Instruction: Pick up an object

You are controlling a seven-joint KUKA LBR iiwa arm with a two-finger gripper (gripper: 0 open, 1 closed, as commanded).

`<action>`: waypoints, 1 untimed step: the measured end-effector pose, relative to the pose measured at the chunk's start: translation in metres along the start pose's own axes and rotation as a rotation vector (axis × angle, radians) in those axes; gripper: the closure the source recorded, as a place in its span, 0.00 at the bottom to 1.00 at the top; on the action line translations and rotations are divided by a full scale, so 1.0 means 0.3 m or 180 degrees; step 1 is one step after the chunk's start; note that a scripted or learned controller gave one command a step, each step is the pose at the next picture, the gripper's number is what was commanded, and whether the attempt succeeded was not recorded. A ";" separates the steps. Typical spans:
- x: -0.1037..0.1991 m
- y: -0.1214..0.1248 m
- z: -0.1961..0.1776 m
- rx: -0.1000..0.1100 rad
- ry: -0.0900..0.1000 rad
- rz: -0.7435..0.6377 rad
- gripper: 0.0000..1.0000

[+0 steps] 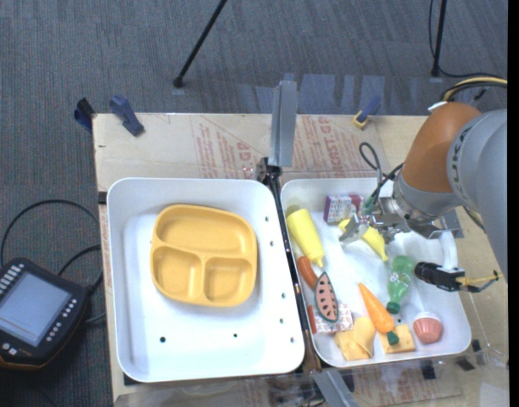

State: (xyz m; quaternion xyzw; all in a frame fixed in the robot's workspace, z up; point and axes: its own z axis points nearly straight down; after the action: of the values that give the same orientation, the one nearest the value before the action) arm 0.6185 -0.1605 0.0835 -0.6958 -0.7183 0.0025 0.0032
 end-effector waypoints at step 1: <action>-0.001 0.005 -0.040 -0.0011 0.0000 -0.0005 1.00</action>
State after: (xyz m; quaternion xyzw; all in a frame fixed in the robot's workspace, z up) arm 0.6201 -0.1608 0.0956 -0.6952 -0.7188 0.0012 0.0020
